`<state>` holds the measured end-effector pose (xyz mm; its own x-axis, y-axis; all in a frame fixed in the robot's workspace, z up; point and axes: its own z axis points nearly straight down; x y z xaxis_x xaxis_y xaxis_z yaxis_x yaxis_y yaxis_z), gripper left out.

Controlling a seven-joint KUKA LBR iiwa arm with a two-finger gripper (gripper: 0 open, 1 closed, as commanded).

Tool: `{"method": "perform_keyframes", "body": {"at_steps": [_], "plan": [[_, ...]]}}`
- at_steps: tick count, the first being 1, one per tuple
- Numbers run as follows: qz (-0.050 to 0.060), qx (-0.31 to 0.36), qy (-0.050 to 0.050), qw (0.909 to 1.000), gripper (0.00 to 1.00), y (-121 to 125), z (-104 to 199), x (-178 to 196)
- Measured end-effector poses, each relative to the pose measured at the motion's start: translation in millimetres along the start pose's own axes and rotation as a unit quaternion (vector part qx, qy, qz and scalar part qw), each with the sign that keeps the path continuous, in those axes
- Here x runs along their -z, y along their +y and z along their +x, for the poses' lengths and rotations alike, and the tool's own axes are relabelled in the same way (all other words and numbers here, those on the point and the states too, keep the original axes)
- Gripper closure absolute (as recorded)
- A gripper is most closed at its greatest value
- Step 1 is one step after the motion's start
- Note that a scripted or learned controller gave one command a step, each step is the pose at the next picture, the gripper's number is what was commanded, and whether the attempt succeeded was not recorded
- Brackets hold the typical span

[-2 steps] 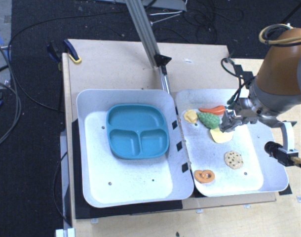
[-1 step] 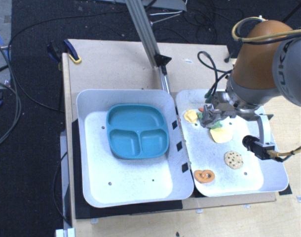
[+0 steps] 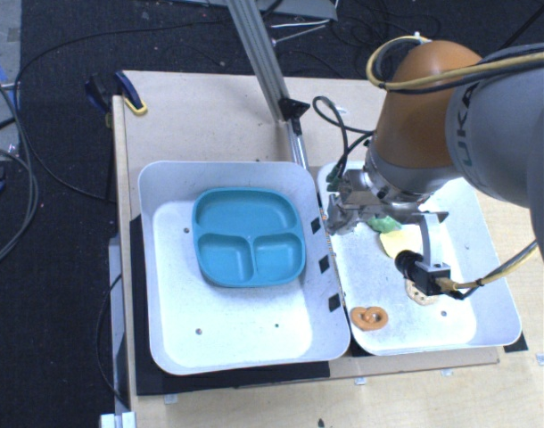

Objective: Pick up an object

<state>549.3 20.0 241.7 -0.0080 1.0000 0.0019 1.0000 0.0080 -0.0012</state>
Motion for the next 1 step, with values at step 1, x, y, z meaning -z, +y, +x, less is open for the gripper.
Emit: {"method": "perform_keyframes", "body": {"at_steps": [1], "plan": [[-0.001, 0.001, 0.000, 1.0000, 1.00, 10.1, 60.0, 5.2]]}}
